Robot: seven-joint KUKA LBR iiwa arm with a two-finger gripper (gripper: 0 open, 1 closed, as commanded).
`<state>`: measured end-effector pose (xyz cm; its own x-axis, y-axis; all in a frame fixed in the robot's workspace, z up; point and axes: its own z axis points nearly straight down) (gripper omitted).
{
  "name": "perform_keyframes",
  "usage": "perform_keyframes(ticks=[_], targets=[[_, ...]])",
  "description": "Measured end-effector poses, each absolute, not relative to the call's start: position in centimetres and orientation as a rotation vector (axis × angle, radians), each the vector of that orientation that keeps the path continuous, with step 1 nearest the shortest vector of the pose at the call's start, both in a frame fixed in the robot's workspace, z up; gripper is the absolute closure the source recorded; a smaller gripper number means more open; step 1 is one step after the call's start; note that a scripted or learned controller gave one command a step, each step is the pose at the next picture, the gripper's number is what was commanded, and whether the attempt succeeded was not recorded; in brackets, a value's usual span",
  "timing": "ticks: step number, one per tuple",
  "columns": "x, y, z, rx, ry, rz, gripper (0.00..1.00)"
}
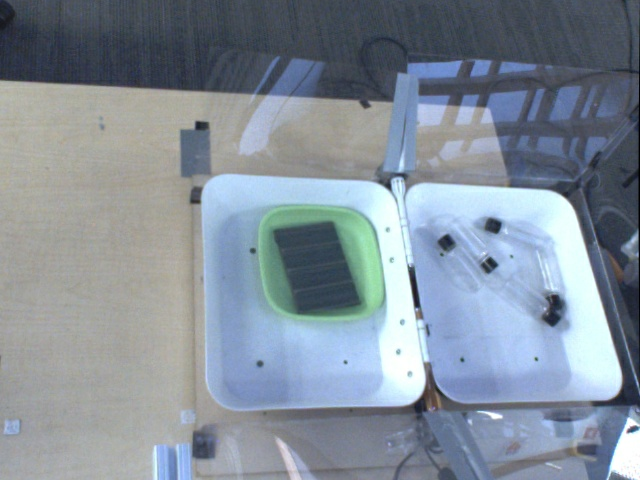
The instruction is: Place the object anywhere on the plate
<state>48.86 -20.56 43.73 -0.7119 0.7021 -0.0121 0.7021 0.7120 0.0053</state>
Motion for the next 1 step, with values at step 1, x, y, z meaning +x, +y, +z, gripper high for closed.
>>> perform_keyframes(ticks=[1], targets=[[48.85,-20.56,43.75,1.311,2.840,0.001,0.00]])
